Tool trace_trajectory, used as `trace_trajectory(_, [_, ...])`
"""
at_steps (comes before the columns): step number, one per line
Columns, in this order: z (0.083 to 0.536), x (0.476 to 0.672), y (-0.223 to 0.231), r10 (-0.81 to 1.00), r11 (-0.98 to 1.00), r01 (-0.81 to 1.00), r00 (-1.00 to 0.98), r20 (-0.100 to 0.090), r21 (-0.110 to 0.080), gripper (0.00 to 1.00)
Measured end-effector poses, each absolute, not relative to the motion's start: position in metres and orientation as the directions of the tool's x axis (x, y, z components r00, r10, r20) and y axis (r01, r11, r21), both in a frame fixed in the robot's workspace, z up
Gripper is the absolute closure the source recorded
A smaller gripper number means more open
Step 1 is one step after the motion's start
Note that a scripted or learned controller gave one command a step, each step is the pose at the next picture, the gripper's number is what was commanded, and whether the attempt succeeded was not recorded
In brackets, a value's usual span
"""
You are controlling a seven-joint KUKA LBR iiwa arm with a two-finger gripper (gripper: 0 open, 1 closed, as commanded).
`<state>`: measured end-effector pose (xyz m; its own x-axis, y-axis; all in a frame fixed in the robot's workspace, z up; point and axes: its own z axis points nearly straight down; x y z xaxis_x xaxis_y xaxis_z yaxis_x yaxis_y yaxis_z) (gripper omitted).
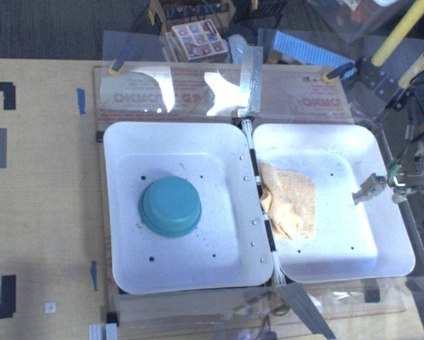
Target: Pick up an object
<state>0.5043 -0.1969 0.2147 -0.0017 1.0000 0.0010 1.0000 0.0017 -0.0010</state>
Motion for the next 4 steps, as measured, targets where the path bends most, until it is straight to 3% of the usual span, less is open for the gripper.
trace_trajectory(1, [0.089,0.523,-0.119,0.995,0.096,0.995,-0.096,-0.003,0.012,0.00])
trace_trajectory(2, [0.090,0.587,-0.105,0.965,0.262,0.965,-0.261,-0.005,0.010,0.00])
trace_trajectory(3, [0.089,0.668,-0.105,0.949,0.315,0.949,-0.315,-0.003,0.003,0.00])
trace_trajectory(4, [0.089,0.658,-0.103,0.814,0.580,0.814,-0.580,-0.005,0.005,0.00])
